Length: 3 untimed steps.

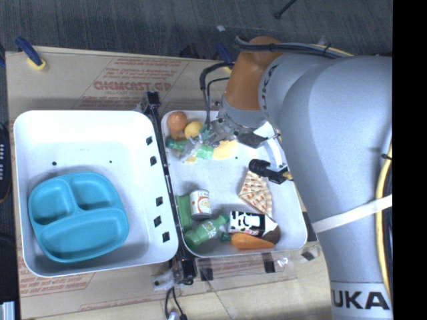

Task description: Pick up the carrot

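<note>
Lying along the near wall of the right bin (293,209), long axis roughly parallel to it, the carrot (251,241) sits well apart from the gripper (212,137), working among the far-end produce.

A robotics lab test station.
An industrial arm (333,145) reaches over two white bins (40,132) clamped to a board-covered surface (120,79), cables trailing, toy food (253,193) scattered inside, dark carpet (133,5) beyond.

Bins (40,129): smooth white plastic. Tray (77,215): matt blue plastic. Desk (133,75): printed cardboard. Arm (333,132): smooth grey casing. Carrot (252,241): glossy orange.
</note>
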Motion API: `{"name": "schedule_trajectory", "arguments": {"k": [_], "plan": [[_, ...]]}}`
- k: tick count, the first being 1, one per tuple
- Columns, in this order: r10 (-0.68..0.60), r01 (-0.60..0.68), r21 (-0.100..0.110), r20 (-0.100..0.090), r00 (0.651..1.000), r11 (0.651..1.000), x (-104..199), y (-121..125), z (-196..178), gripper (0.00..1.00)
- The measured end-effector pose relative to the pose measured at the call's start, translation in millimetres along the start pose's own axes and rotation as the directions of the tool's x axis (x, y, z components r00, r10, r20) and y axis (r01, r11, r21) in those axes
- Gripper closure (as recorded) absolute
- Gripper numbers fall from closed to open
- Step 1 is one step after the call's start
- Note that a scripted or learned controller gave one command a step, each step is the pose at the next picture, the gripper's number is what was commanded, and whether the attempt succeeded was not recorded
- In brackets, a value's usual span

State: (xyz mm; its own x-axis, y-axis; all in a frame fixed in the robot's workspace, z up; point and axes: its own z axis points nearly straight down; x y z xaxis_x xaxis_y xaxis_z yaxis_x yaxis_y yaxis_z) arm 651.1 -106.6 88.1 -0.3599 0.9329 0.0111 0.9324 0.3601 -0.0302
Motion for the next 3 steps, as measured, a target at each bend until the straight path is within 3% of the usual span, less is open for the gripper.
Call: {"name": "schedule_trajectory", "arguments": {"k": [1, 2, 3], "plan": [[-0.083, 0.084, -0.031, 0.02, 0.996, 0.996, -5, -2, -94, 0.0], [-0.268, 0.269, -0.025, 0.021, 0.963, 0.963, 39, 18, -105, 0.0], [-0.268, 0.269, -0.025, 0.021, 0.963, 0.963, 39, 18, -104, 0.0]]}}
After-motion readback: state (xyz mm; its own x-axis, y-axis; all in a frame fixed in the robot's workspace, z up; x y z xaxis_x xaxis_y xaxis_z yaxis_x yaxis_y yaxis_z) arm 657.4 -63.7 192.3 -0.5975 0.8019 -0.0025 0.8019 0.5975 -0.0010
